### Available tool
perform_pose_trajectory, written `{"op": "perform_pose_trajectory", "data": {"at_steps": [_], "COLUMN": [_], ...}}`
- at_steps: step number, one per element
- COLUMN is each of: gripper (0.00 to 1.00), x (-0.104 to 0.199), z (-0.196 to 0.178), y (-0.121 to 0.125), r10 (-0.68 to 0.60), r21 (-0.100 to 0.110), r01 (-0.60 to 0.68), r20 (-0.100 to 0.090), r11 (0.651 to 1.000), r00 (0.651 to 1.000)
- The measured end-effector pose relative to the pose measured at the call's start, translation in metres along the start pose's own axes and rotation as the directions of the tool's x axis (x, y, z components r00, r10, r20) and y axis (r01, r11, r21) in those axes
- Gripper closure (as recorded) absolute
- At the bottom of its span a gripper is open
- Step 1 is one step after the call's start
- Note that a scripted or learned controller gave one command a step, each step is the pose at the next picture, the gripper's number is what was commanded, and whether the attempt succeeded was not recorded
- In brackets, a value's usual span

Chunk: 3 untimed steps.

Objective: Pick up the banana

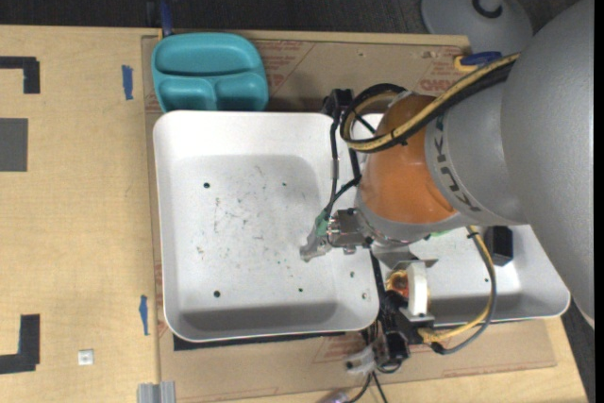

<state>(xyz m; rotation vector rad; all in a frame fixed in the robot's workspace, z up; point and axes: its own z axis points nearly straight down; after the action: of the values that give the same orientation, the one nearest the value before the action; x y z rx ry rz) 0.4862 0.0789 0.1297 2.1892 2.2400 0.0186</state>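
view: one fixed cam above the surface (75, 203), looking down at a slant
range: fairly close
coverage: left bin (236, 193) in full; right bin (528, 297) probably mostly behind the arm (510, 146)

The shallow white plastic left bin (236, 212) lies open across its floor, with nothing standing on the scuffed surface; access from above and from the left is free. Along its right rim the bulky grey arm with the orange band (444, 165) and its looping black and yellow cables (363, 132) block the way. A teal moulded tray (209, 71) stands just beyond the bin's far edge, touching it.
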Motion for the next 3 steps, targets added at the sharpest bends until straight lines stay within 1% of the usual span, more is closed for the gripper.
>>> {"op": "perform_pose_trajectory", "data": {"at_steps": [1, 2, 3], "gripper": [0.0, 0.0, 0.0], "x": [0.006, 0.033, 0.087], "z": [0.004, 0.01, 0.044], "y": [-0.001, -0.002, -0.005], "r10": [-0.113, -0.13, -0.308], "r21": [0.009, 0.017, 0.015], "r01": [0.113, 0.13, 0.308], "r20": [0.011, -0.003, -0.003], "r11": [0.994, 0.991, 0.951], "r00": [0.993, 0.991, 0.951]}}
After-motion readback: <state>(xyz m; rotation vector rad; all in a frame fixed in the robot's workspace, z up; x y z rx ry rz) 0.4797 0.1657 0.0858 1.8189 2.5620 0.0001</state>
